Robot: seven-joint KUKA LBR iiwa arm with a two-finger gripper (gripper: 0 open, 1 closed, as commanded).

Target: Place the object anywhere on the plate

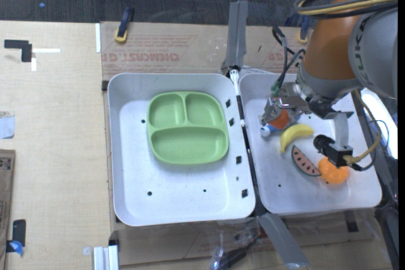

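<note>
A green three-compartment plate lies in the left white bin, with nothing on it. My gripper is low in the right bin, near its upper left corner, right over a small orange-red object that has a blue-white tip. The wrist hides how the gripper meets that object. Just right of it lies a yellow banana, touching or nearly touching the small object.
A watermelon slice and an orange lie in the right bin below the banana. A black fitting with a yellow cable hangs from the arm above the orange. A raised divider separates the two bins.
</note>
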